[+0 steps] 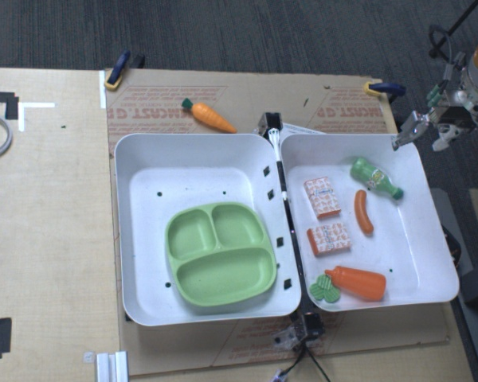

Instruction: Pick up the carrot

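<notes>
Your gripper [421, 140] is hovering over the far right corner of the right bin [430, 289], just above its rim. Its two fingers are spreading apart with nothing between them, so it is gripping nothing. The grey arm behind it is entering from the right edge of the bench.

Nearest to the gripper, a green toy bottle [376, 179] is lying tilted in the right bin's far right part. Just beside it towards the front, a small orange-red sausage [364, 212] is lying lengthwise. To their left, two pink-and-white snack boxes are sitting apart from each other, one [322, 196] further back and one [329, 238] nearer the front.

You are looking at two carrots. The large carrot [357, 283] is lying on its side near the front edge of the right bin, its green leafy top pointing towards the wall shared with the left bin. The small carrot [209, 116] is lying outside both bins, on the cardboard sheet [167, 102] behind the left bin's far edge, well apart from the gripper.

In the left bin [139, 181], a green divided plate [221, 253] is resting on the floor towards the front. Blue-and-yellow clamps are holding the cardboard's far corners, one on the left [117, 70] and one on the right [385, 90].
</notes>
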